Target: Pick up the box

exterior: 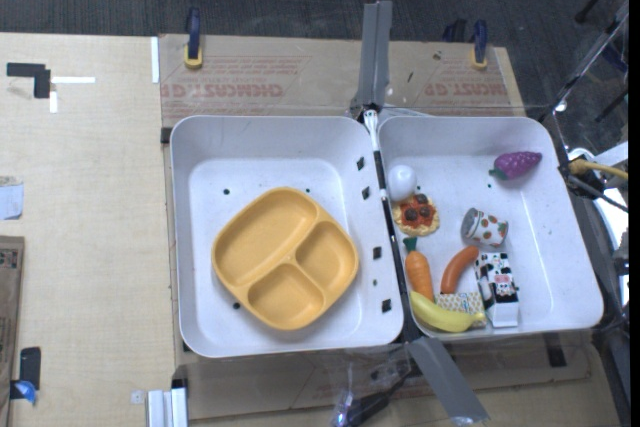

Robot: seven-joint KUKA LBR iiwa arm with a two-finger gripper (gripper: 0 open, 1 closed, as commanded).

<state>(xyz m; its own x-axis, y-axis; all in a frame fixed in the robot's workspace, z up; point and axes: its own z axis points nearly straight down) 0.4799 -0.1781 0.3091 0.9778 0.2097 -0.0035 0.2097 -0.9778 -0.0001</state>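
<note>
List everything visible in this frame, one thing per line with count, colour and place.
Bins: 2, white, side by side on the bench.
Divided plate: 1, yellow, left bin.
Box: 1, black and white, right bin, near front.
Grapes: 1 bunch, purple, right bin, far corner.
Carrot: 1, orange, right bin.
Banana: 1, yellow, right bin, front edge.
Sausage: 1, red-orange, beside the box.
Pizza slice: 1, yellow and red, near the divider.
White ball: 1, beyond the pizza.
Clamps: 2, blue, on the cardboard behind the bins.
</note>
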